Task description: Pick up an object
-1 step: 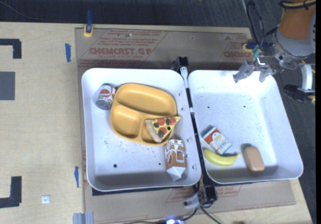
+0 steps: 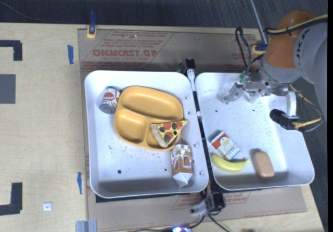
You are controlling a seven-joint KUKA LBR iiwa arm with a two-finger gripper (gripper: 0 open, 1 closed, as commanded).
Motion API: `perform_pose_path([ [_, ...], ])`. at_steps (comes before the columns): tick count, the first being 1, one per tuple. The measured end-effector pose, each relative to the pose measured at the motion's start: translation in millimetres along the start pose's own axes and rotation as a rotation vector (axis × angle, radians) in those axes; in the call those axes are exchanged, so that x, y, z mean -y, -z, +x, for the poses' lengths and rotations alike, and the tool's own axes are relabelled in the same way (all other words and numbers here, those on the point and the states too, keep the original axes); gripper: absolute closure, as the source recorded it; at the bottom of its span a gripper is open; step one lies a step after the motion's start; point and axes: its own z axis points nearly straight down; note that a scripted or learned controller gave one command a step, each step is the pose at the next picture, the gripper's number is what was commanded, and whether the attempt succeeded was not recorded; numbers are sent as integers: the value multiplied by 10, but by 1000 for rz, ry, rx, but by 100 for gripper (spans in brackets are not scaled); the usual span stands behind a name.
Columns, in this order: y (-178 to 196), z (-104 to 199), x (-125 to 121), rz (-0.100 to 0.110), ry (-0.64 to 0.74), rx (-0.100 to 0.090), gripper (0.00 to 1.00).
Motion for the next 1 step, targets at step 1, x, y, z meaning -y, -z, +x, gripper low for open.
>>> perform_pose_path([
  [1,-50,-50,1056,2,-3,0,0],
])
